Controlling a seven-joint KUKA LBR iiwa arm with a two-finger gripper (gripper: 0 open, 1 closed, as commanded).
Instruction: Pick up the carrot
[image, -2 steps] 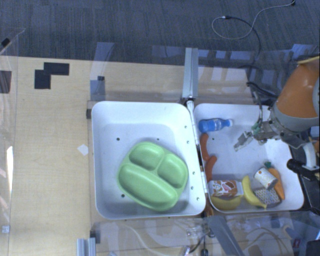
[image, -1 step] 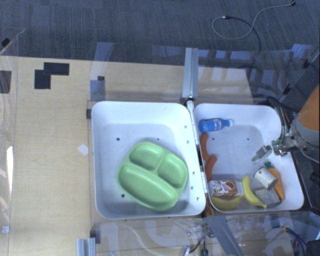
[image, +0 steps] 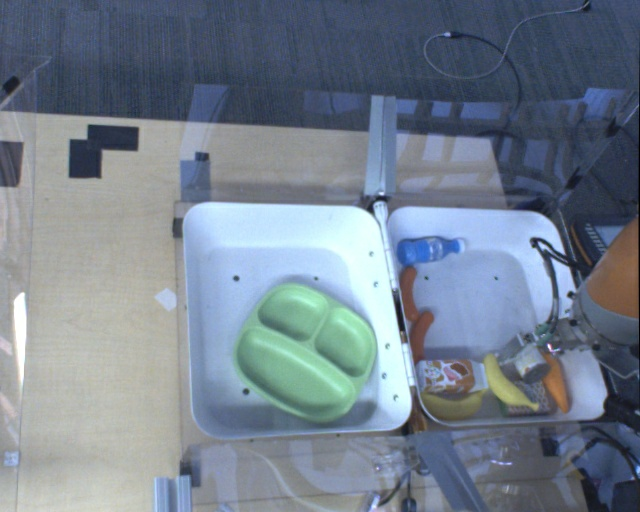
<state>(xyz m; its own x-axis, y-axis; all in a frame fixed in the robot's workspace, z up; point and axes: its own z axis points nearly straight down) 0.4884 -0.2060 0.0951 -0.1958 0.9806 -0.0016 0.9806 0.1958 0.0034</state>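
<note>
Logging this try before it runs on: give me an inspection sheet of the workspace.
Surface: wooden bench bearing left bin and right bin.
Job's things: carrot lies at the right bin's near right corner, beside the banana.
Clutter: green divided plate in the left bin; blue bottle, sausage, snack packet in the right bin.
Grippers: gripper low over the carrot's end; finger state unclear.
Cables: black cable along the right bin's right rim; thin wire on the floor.
Surroundings: dark carpet.

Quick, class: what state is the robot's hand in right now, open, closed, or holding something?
Hand: cannot be told. It sits low in the right bin, right beside the carrot.
</note>
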